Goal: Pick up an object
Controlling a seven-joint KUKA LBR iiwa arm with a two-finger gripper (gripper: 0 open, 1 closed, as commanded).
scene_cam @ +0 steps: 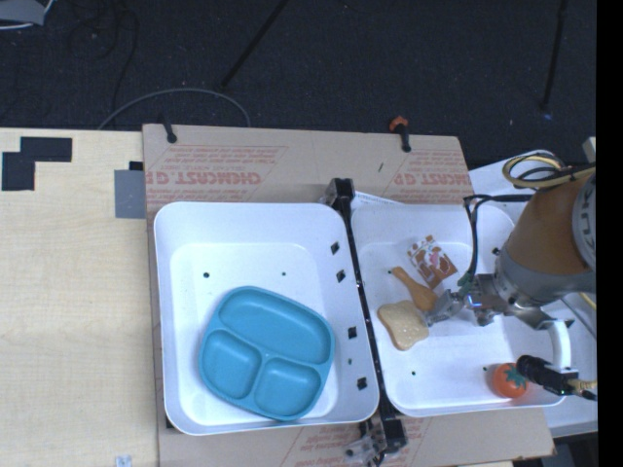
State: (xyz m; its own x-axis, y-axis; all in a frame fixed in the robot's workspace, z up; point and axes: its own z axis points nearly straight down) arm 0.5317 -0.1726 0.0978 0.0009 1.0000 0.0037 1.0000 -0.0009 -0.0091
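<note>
Gripper [446, 306] sat low in the right bin [443, 373], near that bin's middle, at the end of the grey arm [550, 241] that reached in from the right. How far it stood open could not be told from this view, nor whether it had hold of anything. Its tip lay against the near end of a wooden spatula [403, 326], or just beside it; contact could not be judged.

That spatula rested flat on the bin floor. Its pale, broad blade pointed toward the front of the bin and its darker brown handle ran up and to the left. Just behind the handle lay a small red and white packet [431, 259], close to the spatula and apart from the bin walls. Well away from both, in the front right corner of the same bin, sat a round orange-red thing [506, 381] with a bit of green on top.

Across the black-edged divide, the left bin [243, 246] held a blue divided plate [266, 353] with three compartments. It lay flat in the front half of that bin. Both bins stood on a brown cardboard sheet [292, 163] with red printed lettering, and the sheet rested on the pale wooden bench [68, 309].
</note>
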